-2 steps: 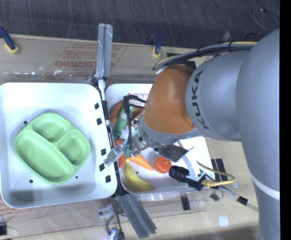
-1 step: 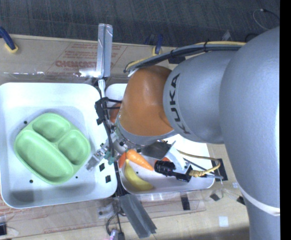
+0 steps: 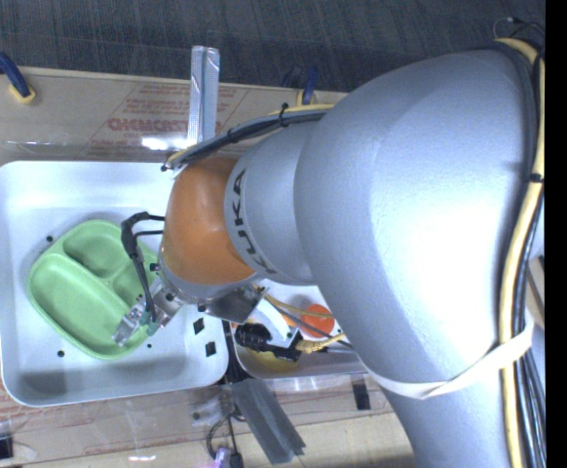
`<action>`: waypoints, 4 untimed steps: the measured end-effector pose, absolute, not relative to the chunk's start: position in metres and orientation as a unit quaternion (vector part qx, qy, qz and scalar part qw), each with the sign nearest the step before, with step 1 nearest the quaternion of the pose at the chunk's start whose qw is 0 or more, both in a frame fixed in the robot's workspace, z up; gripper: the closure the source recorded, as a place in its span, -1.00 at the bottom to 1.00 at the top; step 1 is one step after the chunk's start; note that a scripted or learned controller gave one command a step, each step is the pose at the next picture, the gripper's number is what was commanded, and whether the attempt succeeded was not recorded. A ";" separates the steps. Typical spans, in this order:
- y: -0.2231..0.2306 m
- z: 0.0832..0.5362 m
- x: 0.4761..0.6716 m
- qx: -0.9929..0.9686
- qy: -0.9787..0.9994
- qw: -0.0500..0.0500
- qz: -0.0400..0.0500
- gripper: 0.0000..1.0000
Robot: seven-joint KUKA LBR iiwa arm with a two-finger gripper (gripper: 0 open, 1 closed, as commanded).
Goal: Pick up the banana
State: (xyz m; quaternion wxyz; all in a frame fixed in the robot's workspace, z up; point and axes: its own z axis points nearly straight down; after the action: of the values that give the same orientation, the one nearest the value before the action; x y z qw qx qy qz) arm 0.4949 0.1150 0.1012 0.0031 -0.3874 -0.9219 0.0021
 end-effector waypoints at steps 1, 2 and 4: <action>0.115 0.101 0.495 -0.388 -0.922 0.003 0.002 -1.00; 0.199 0.093 0.481 -0.465 -0.885 -0.003 0.001 -1.00; 0.193 0.092 0.490 -0.458 -0.889 0.002 0.003 -1.00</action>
State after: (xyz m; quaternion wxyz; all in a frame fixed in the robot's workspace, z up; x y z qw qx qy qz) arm 0.4898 0.1934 0.0915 0.0021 -0.4584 -0.8887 0.0028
